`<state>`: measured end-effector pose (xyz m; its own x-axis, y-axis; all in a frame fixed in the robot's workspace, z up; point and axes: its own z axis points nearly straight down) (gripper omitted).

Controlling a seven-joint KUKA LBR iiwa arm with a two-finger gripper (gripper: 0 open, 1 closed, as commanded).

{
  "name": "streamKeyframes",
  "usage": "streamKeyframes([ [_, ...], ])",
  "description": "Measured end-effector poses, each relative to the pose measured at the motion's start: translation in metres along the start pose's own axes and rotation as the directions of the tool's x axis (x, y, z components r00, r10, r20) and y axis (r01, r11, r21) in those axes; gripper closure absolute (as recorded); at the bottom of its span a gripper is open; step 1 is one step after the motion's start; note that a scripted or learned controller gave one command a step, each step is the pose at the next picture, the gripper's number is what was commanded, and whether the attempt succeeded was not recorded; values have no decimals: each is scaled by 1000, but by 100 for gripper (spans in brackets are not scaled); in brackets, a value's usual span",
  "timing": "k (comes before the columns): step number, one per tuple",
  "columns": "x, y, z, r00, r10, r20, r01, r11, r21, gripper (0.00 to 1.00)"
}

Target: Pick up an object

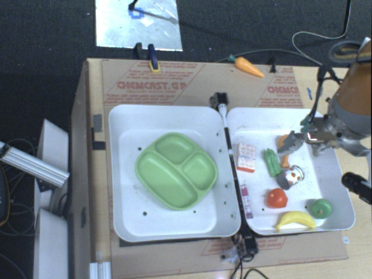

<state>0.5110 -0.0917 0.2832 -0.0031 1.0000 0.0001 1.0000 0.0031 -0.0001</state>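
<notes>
Arm over the toy bin
Gripper [292, 144] hangs low by the pickle [271, 162], placed for a grab; I cannot tell its grip state

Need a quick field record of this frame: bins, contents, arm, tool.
left bin: green divided plate
right bin: tomato, banana, green apple, green vegetable, small carton
outside bins: carrot on the cardboard behind the right bin
arm: enters from the right, over the right bin
tool: above the bin's upper middle, near the green vegetable; grip state unclear
</notes>
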Motion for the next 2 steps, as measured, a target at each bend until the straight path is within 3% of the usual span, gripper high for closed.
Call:
streamKeyframes([
  [1,-86,79,101,1000,3,1,-3,1000,1,0],
  [2,-115,143,200,1000,0,0,0,1000,1,0],
])
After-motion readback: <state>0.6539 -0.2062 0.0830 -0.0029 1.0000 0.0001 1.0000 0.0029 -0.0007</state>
